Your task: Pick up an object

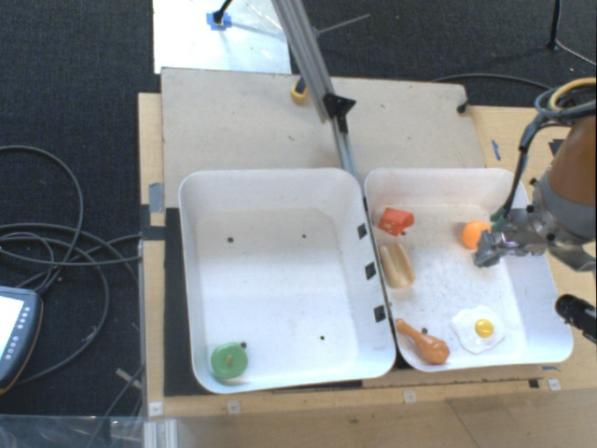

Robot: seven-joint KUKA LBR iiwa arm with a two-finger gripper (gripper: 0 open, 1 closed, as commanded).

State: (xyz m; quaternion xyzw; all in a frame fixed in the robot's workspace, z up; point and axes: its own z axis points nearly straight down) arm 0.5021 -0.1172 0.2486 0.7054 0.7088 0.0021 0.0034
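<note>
Two shallow white bins side by side on the bench (233, 110).

Left bin (270, 194): one green round object (228, 361) in the near left corner, well apart from everything else.

Right bin (438, 187): five objects.
- Red block (395, 219), far left, just beside the dividing wall.
- Tan bread-like roll (398, 263), lying just near of the red block.
- Orange-brown drumstick shape (423, 341), near left part, lying at a slant.
- Fried-egg toy (479, 329), white with a yellow centre, near right part, beside the drumstick.
- Small orange ball (474, 234), far right part.

Claw (487, 252): at the right side of the right bin, reaching in from the right, its tip just beside the orange ball on the ball's near right. Whether its fingers stand wide or narrow cannot be told; nothing is seen between them.
</note>
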